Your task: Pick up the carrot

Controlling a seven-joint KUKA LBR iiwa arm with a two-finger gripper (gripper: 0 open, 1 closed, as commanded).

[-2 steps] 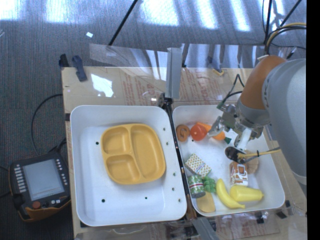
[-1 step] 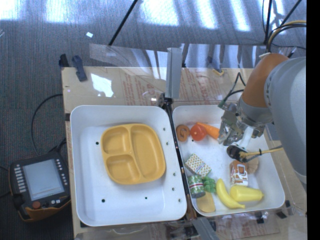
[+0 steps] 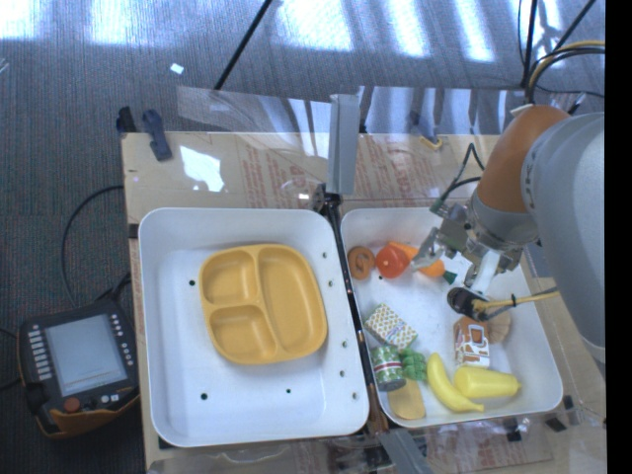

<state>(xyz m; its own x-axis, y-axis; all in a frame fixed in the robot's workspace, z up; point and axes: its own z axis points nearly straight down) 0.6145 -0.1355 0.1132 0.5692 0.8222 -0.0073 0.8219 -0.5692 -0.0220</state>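
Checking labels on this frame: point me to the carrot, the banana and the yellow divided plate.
carrot (image 3: 427, 266): camera view, on its orange body by the gripper.
banana (image 3: 446, 387): camera view, on the middle of its curved body.
yellow divided plate (image 3: 288, 300): camera view, on the floor of its large compartment.

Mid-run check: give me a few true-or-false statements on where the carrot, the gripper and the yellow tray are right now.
1. The yellow tray lies in the left bin. True.
2. The carrot lies on the yellow tray. False: it is in the right bin, near its upper edge, beside a red-orange round item.
3. The gripper is over the right bin, close to the carrot. True.
4. The banana lies next to the carrot. False: it is at the bin's near end, beside a yellow item.
5. The tray's compartments hold food. False: they look bare.
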